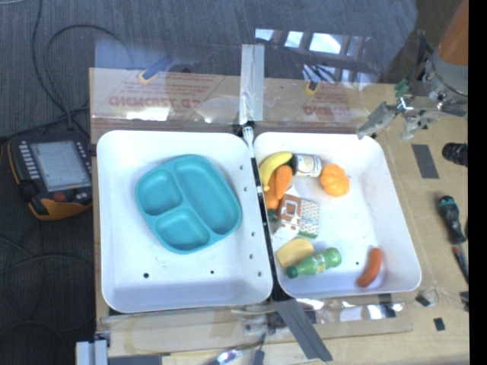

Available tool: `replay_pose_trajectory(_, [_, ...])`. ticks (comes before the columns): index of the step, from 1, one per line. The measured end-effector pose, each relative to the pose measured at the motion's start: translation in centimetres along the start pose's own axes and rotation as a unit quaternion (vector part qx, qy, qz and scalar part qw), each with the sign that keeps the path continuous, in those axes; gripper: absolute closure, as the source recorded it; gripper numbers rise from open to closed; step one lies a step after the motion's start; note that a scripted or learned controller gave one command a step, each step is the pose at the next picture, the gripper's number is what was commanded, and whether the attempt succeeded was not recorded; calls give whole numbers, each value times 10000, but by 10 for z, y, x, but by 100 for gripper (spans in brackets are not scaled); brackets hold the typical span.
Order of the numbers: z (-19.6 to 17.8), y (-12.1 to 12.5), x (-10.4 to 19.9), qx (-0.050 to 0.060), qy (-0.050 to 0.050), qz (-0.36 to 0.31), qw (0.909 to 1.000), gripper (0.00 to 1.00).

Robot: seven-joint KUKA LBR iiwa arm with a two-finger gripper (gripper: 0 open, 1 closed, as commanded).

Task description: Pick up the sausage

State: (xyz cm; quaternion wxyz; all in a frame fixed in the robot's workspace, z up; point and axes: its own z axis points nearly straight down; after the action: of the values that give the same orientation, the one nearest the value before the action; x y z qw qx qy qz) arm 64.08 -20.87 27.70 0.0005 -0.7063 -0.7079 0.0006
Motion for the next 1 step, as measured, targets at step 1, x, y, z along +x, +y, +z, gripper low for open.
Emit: replay_pose_trajectory(1, [101,-146,117,17,7,146,9999,0])
